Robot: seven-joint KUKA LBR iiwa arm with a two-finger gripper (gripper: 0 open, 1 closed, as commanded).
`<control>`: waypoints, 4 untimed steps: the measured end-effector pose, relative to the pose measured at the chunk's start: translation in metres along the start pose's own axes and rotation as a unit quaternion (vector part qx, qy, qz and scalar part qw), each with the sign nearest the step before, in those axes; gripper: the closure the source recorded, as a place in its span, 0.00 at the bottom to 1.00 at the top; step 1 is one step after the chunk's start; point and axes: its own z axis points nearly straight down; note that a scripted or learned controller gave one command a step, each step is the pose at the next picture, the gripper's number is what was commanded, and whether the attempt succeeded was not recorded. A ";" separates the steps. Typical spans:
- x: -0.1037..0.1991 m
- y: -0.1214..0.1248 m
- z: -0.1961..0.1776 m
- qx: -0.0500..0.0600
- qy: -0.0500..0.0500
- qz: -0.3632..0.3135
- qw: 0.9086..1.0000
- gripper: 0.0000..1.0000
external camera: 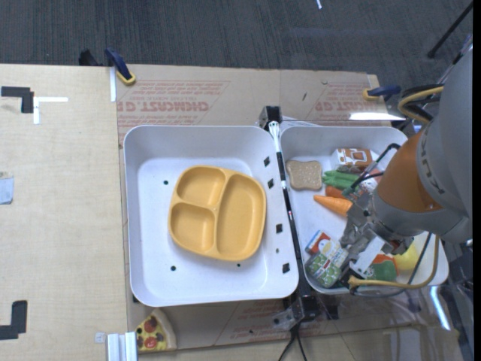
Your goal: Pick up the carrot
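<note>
reaching in from the right, the arm (pixel 421 179) hangs its hand (pixel 359 235) low over the right bin (pixel 297 138), above a green packet (pixel 327 263); whether it is open or closed i cannot tell. the carrot (pixel 331 202) lies just far-left of it, between bread (pixel 304 174) and packet, ungripped. crowded food leaves little room. the left bin (pixel 143 216) holds a yellow plate (pixel 218 213).
</note>
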 end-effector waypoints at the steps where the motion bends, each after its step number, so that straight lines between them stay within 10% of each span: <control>1: 0.000 0.000 0.000 0.001 0.000 0.000 1.000 0.00; 2: 0.034 0.035 0.002 0.003 -0.003 0.007 1.000 0.00; 3: 0.033 0.035 -0.006 0.005 -0.005 0.005 1.000 1.00; 4: 0.033 0.035 -0.006 0.005 -0.005 0.005 1.000 0.00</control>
